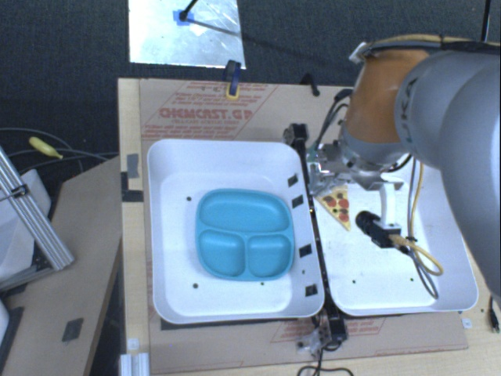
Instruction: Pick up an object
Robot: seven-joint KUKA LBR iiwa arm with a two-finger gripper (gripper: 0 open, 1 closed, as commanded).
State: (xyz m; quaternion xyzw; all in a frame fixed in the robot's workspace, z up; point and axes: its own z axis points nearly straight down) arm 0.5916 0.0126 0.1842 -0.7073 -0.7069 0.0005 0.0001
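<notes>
Triangular, red-dotted pizza slice [337, 205]

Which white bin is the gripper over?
The right bin in view, with the pizza slice; the left bin holds a blue divided plate.

One overhead camera looks down aslant on both white bins [174, 233].

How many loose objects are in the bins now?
2. A blue divided plate lies in the bin on the view's left; a pizza slice lies in the right bin. The arm may hide others.
</notes>
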